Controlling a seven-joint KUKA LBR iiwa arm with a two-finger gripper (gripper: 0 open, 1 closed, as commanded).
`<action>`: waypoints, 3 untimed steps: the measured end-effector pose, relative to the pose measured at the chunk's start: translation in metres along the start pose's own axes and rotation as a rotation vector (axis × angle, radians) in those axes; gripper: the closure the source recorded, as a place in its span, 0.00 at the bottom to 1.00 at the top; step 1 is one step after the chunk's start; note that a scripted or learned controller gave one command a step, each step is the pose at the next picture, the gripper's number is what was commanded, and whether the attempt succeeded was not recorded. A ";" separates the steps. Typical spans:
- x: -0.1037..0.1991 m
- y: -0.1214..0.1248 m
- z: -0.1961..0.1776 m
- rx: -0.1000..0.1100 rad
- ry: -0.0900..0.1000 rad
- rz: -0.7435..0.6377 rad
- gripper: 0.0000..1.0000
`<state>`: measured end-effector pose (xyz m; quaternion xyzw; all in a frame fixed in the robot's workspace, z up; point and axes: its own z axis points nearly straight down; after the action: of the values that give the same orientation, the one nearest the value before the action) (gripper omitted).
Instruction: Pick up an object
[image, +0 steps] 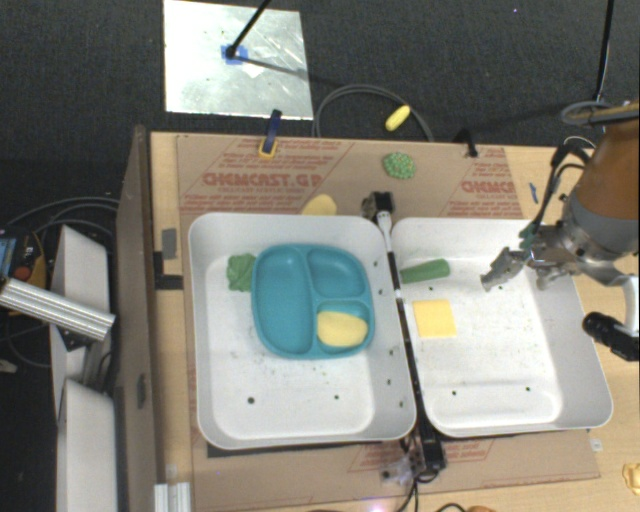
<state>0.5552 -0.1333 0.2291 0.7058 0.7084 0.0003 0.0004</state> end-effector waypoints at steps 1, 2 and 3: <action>0.040 0.007 0.096 0.007 0.003 -0.005 0.00; 0.046 0.006 0.146 0.003 0.001 0.002 0.00; -0.004 0.080 0.137 -0.009 -0.004 0.000 0.00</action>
<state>0.6355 -0.1374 0.0917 0.7059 0.7083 0.0021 0.0051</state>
